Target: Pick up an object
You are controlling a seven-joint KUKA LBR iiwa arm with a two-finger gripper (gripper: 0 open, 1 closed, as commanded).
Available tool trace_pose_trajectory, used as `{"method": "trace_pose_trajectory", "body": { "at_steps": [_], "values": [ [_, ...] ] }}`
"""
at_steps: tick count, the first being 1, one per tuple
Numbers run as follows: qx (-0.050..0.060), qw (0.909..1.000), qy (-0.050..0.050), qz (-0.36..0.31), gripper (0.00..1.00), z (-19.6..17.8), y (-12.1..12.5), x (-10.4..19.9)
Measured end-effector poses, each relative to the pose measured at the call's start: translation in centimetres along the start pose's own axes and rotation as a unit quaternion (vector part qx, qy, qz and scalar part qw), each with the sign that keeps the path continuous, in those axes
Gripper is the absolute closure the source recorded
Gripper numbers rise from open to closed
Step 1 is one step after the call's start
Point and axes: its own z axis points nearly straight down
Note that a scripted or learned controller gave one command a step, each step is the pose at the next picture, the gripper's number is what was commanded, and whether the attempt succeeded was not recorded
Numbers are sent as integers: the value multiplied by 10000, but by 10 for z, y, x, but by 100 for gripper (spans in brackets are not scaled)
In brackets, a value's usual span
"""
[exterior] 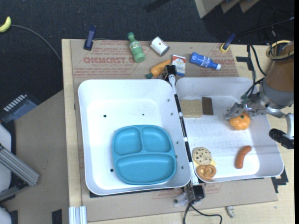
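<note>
My gripper (239,111) hangs over the right bin (224,85), near its far right side, with the grey arm (279,80) reaching in from the right. Right under it, touching its lower edge, lies a small orange fruit (240,122) with a green stem. Nearer the front of the same bin lie a reddish sausage (241,156), a chocolate-chip cookie (201,155) and a golden pretzel (206,171). At the bin's far left lie a tan square slice (190,108) and a brown slice (207,105).
The left bin (93,120) holds a blue divided plate (144,154). Behind the bins, on the board, lie a green bottle (136,48), a white can (159,45), a small carton (178,64), a blue bottle (204,61) and an orange toy (159,69).
</note>
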Motion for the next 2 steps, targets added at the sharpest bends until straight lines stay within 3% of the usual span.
{"method": "trace_pose_trajectory", "body": {
  "at_steps": [1, 2],
  "values": [
    [10, 10000, 7, 2, 100, 10, -16, 62],
    [-5, 10000, 1, 0, 100, -90, -12, 129]
  ]
}}
